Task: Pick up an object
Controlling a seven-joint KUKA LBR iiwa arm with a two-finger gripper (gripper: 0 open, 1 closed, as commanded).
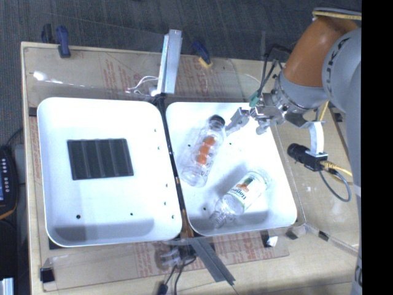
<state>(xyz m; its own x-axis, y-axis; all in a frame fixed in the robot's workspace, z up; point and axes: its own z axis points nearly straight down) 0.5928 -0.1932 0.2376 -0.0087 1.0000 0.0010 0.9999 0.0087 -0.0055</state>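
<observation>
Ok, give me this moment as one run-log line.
gripper: open, holding nothing, over right bin upper edge | nearest: bottle with orange contents | second bottle lower right | left bin: dark ribbed pad

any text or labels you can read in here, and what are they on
No text here can be read.
Lower clear bottle in the right bin: white label with green and orange print, too blurred to read.
Upper clear bottle: orange patch, no lettering legible.
Bench surface: faint reddish printing, too faint to read.
</observation>
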